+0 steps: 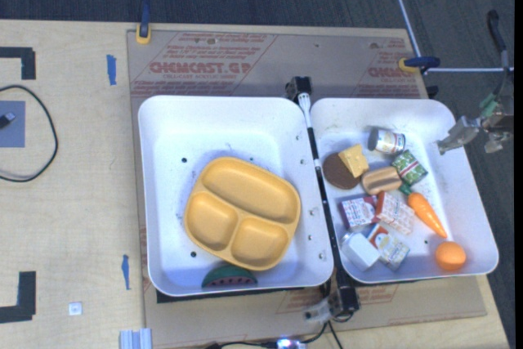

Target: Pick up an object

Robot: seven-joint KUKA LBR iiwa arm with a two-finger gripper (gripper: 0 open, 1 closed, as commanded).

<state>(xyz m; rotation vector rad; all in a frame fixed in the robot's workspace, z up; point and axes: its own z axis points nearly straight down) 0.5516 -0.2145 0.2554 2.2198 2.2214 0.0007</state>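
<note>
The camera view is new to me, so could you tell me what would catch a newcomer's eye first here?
The big yellow divided tray dominates the left bin, with a watermelon slice peeking out beside its near edge. The right bin holds a crowded heap of toy food, where the carrot and the orange stand out brightest. The gripper sits at the right bin's far right rim.

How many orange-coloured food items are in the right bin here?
2. A long orange toy carrot lies near the shallow white right bin's right wall, and a round orange fruit sits at its near right corner. Others could be hidden under the pile.
</note>
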